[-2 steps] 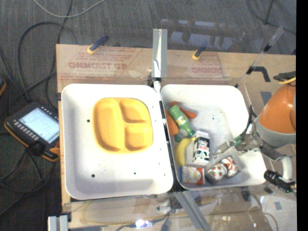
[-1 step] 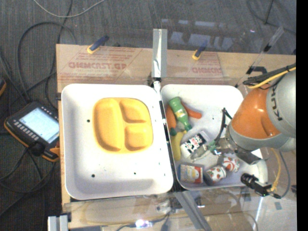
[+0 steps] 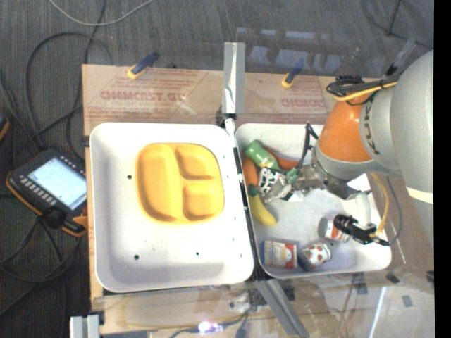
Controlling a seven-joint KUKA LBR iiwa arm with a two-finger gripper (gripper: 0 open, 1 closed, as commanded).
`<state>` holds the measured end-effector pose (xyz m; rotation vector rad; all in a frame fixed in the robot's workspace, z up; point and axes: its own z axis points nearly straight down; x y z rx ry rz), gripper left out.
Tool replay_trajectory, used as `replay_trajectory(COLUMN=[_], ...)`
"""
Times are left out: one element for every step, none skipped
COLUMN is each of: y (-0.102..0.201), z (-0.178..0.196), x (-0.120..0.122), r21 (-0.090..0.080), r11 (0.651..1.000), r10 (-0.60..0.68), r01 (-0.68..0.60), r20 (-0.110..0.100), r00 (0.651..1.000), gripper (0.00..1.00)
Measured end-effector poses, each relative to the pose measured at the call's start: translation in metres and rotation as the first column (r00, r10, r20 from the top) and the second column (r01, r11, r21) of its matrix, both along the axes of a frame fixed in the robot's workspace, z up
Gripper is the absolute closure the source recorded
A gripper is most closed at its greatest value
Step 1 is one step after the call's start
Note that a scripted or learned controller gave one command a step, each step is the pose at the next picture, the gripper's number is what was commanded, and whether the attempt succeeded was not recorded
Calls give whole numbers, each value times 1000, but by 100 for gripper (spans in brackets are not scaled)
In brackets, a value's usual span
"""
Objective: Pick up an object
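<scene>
Gripper [image 3: 285, 186] low in right bin [image 3: 373, 259], beside green bottle [image 3: 259, 153] and banana [image 3: 263, 211]; grip state seemingly indiscernible.

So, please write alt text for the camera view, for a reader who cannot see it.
A grey and orange robot arm lowers its gripper into the right bin, among a green bottle, a banana and cans. The left bin holds a yellow divided tray.
</scene>
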<state>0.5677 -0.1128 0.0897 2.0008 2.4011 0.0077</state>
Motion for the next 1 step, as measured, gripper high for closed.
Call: replay_trajectory(y=[31], z=[92], x=[13], r21=[3], r11=[999], r10=[32], r01=[-32], r20=[-19], r00=[999], gripper=[0])
